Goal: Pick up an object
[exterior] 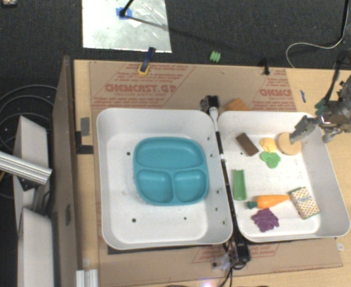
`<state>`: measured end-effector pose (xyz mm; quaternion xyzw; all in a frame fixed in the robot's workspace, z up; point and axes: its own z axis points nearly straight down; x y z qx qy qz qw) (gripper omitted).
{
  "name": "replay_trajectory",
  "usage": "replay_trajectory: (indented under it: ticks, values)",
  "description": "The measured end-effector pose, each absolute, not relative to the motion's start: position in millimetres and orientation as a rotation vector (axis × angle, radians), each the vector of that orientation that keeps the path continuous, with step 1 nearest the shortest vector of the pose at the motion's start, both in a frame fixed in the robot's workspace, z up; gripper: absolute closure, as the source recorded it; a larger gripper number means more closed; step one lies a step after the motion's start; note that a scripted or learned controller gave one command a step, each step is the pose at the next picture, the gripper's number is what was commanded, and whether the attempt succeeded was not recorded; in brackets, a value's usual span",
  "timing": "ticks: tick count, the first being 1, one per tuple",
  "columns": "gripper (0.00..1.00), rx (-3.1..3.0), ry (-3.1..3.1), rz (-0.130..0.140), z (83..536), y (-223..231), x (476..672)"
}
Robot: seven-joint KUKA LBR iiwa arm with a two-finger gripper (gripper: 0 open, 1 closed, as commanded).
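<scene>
Objects lie in the right bin (333,223): a brown block (246,143), yellow piece (268,144), tan disc (290,145), green leaf toy (270,159), green bar (239,184), carrot (269,201), purple grapes (265,220) and patterned packet (304,202). The claw (304,129) hangs at that bin's upper right, just beside the disc; whether it is released or clenched I cannot tell. The left bin (112,160) holds a blue divided tray (170,170).

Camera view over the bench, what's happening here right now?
A robot arm reaches in from the right, its gripper over the back of the right bin, close to a round tan piece. The carrot, green stick, purple grapes and brown block lie loose there. The left bin holds a teal divided plate.
</scene>
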<state>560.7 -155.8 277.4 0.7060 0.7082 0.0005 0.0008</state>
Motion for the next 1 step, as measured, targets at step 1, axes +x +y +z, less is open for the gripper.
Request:
replay_trajectory:
  ticks: [1]
  values:
    - [0.00, 2.221, 2.237, -0.008, 116.8, -121.8, 586.8]
